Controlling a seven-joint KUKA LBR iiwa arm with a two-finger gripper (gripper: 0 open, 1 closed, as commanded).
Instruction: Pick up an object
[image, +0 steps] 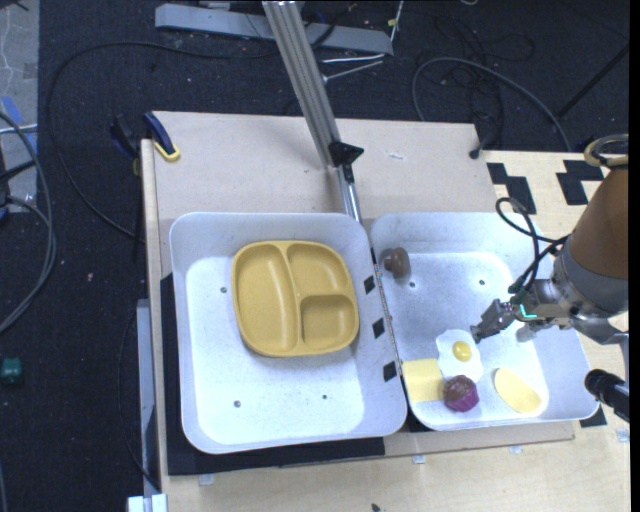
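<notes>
Purple toy (461, 393) near bin (440, 250) front edge

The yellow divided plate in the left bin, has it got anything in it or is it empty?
Empty. The yellow plate sits upright, all three compartments showing bare yellow.

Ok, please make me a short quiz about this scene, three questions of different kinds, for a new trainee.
1. True or false: the yellow tray lies in the left bin.
2. Which item lies nearest the gripper? A) brown ball B) fried egg C) purple ball
3. Fill in: the yellow block lies at the right bin's ____ front corner, as the camera sees it.

Key:
1. True; it sits toward the bin's back.
2. B; the egg lies just left of the gripper in the view.
3. Left, beside the purple ball.
</notes>
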